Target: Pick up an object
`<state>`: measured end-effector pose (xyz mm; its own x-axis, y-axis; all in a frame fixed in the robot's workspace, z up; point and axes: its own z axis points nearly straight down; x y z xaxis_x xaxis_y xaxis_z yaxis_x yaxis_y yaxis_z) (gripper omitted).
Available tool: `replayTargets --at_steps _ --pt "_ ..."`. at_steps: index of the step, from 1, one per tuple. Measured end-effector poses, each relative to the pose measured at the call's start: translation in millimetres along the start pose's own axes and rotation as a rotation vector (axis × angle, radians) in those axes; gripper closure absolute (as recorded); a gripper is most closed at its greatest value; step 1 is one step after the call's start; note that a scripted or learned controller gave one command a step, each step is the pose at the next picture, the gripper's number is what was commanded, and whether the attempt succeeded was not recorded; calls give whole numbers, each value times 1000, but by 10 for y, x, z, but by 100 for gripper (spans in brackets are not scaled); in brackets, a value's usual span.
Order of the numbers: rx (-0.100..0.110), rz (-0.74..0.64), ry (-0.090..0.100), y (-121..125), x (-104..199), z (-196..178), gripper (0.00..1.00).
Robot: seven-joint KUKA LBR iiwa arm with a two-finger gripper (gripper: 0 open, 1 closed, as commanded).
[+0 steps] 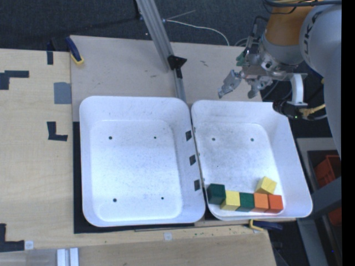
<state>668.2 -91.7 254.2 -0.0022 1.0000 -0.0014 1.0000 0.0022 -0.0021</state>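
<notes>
Nothing picked yet
My hand (239,87) hovers past the right bin (288,132), seemingly spread and carrying nothing; the blocks (244,198) sit untouched along its near wall.

arm (310,21): cut off top/right | far block (275,203): colour unclear

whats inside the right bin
The right bin holds blocks along its near edge: dark green, yellow, green, orange, red-orange, with another yellow behind. Anything beneath them is hidden.
</notes>
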Motion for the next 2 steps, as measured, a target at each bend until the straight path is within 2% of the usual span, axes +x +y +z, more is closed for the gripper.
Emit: replayTargets --at_steps 1,2 --pt "5 2 1 -547 -224 1666 0" --pt "3 8 -1 -1448 -693 1359 0"
